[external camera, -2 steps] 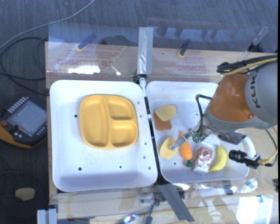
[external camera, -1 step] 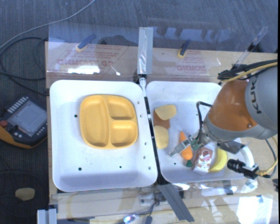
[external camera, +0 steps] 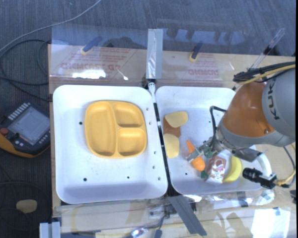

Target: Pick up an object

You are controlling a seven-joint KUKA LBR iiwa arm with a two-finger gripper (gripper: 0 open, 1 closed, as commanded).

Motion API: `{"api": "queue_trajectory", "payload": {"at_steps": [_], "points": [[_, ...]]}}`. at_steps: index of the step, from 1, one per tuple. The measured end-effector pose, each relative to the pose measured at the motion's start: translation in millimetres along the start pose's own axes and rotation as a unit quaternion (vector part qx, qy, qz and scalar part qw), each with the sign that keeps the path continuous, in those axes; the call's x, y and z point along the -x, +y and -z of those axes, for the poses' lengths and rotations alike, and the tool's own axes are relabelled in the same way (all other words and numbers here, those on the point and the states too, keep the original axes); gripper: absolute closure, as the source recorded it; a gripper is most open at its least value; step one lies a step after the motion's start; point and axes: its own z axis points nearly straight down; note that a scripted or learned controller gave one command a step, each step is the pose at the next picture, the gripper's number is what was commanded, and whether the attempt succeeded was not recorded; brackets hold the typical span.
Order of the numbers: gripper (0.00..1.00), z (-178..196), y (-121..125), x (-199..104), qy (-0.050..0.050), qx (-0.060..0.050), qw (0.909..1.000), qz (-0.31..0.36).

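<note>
The objects you may pick lie clustered in the right bin: a small carton with a banana touching its right side, two orange carrot-like pieces just left of the carton, and two pale yellow rounded pieces near the bin's left wall. The end effector sits low over the carrot pieces and carton, under the arm's orange band; you cannot tell from this view whether it is apart, together, or clamped on anything. Expect trouble from the crowding: the carton, banana and carrot pieces touch or nearly touch, so a closing grasp may catch an edge, shove a neighbour aside, or lift nothing. The left bin holds a yellow divided tray, well apart from the work. Both bins rest on the table.
</note>
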Motion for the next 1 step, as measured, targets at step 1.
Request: {"api": "queue_trajectory", "payload": {"at_steps": [1], "points": [[1.0,187.9,53.1,-27.2,0.002,-0.009,0.9989,-0.047]]}}
